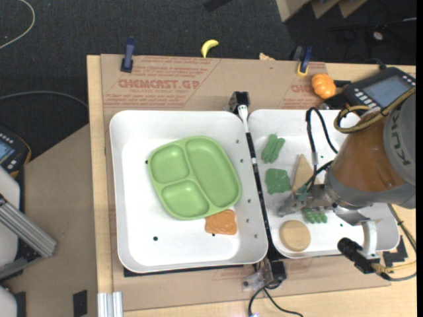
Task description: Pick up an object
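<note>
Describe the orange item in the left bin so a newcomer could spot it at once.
Start at the left bin, which holds a green divided plate. Follow the plate to its lower right edge: the orange piece lies there on the bin floor, tucked against the plate. It is the bin's sole orange thing, small and flat beside the far larger green plate.

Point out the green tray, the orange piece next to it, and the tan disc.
green tray (pixel 193 176), camera view, the divider where its three compartments meet
orange piece (pixel 221 224), camera view, its middle
tan disc (pixel 295 235), camera view, middle of its top face
</note>
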